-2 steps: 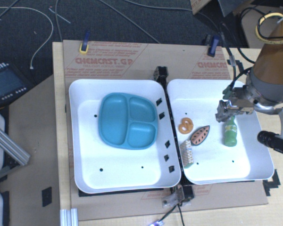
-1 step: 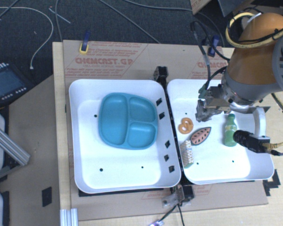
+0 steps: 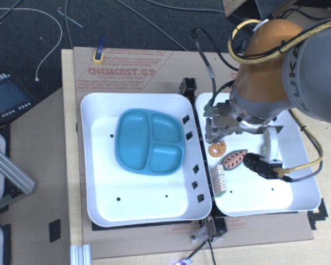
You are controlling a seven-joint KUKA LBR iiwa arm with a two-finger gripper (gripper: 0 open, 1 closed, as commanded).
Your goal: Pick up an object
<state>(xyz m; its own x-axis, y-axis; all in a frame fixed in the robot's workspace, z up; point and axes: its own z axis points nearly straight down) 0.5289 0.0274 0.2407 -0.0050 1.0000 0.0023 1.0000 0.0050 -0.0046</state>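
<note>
The end effector (image 3: 216, 138), its state impossible to tell, hangs just above a small pretzel (image 3: 216, 148) in the right bin (image 3: 298, 197).

Grey arm (image 3: 276, 76) over right bin (image 3: 298, 200), blue divided plate (image 3: 150, 141) in left bin (image 3: 99, 164)

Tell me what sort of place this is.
Probably a robotics lab test bench: a grey and orange arm reaches over two white bins set on cardboard, and loose cables trail across the dark floor.
</note>
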